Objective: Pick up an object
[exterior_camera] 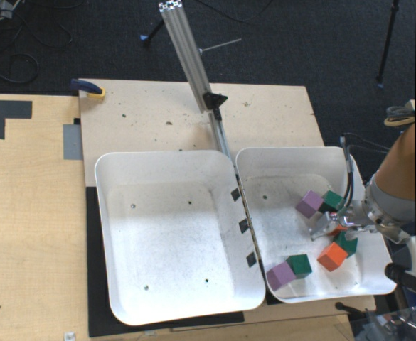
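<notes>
Blocks are sitting in the right bin [293,158], the pincer [333,224] hovering among a purple block [308,204], green block [332,199] and orange block [331,256]. Its spread cannot be told. Crowding is risking a nudge rather than a grasp.

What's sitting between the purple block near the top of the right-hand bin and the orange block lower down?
The camera view shows the gripper there, low in the right bin, between the purple block and the orange block.
</notes>
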Tool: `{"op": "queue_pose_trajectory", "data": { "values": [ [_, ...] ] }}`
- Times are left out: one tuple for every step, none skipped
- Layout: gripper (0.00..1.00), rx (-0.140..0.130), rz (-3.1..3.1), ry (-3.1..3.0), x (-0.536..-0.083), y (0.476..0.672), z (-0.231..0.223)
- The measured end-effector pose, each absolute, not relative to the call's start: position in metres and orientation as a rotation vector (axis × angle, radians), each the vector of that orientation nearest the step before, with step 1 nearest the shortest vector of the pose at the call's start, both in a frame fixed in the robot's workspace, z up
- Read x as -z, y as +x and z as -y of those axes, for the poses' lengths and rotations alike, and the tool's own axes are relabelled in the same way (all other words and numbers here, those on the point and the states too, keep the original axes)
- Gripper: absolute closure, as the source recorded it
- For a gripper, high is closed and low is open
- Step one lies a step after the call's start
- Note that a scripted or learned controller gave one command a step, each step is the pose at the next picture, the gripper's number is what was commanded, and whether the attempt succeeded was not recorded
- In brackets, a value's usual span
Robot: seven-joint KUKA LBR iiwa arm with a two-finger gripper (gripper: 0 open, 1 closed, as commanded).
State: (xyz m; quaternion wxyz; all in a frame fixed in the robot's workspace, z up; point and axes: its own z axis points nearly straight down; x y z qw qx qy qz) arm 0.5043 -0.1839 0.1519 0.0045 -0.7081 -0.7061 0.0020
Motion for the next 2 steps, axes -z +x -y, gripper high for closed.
{"op": "queue_pose_trajectory", "data": {
  "values": [
    [0.0,0.012,2.227,-2.235,-0.1208,0.5076,0.1774],
    [1.0,0.012,2.217,-2.245,-0.1294,0.5075,0.1781]
  ]
}}
